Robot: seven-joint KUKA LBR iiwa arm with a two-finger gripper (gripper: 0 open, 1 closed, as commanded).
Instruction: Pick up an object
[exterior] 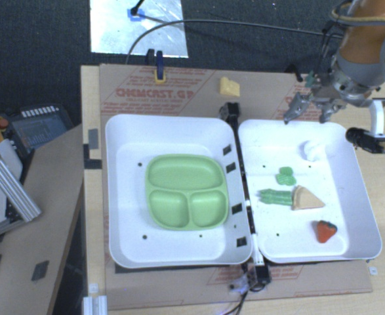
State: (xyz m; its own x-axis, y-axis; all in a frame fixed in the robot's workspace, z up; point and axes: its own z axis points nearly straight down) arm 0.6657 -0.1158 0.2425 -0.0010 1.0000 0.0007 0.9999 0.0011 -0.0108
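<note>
While the gripper [308, 111] hangs spread and unladen above the right bin's [363, 195] far rim
A small white object [311, 150] lies just below it; its form is too washed-out to identify.

Red print reading "CHEMCAST G9" stands on the brown board [154, 92] behind the bins.

Two bins, both white: left bin [123, 176], right bin [356, 195]. Left bin holds a pale green divided tray [185, 192]. Right bin: white lump [312, 150] at 12 o'clock; bright green round piece [285, 175] near centre; darker green long piece [275, 197] beside a tan wedge [306, 199]; red strawberry-like item [325, 231] with green top at 5 o'clock. Bench board [192, 87] tan cardboard with red lettering; yellow block [229, 86] at its 12 o'clock. Arm [369, 18] orange over grey. Floor dark, with a silvery sheet [136, 18].
</note>
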